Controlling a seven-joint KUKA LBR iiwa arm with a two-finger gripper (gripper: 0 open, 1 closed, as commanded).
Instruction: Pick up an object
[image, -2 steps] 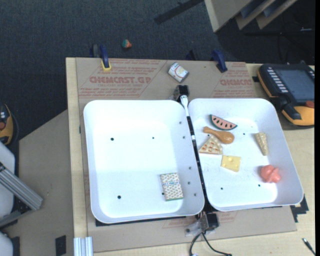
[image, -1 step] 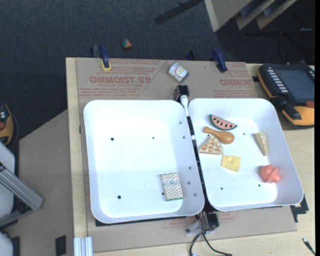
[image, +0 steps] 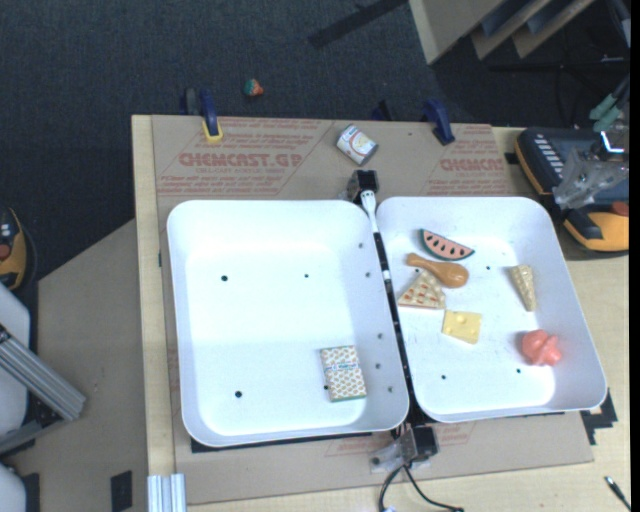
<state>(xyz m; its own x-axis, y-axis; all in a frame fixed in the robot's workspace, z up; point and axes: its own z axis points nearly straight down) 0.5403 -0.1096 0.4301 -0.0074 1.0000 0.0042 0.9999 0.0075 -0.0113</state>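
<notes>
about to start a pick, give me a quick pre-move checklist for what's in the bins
1. Targets in the right bin: ok, watermelon slice, drumstick, cheese square, pink piece.
2. Pink piece free-standing: ok.
3. Drumstick apart from waffle wedge: not ok, touching.
4. Left bin target: ok, patterned card.
5. Small box outside bins on the board: ok.

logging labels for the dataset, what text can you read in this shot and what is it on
"CHEMCAST GP", red print, roughly as it reads, on the brown board behind the left bin.
Red print on the board's right part: too blurred to read.
Patterned card in the left bin: print too small to read.
</notes>
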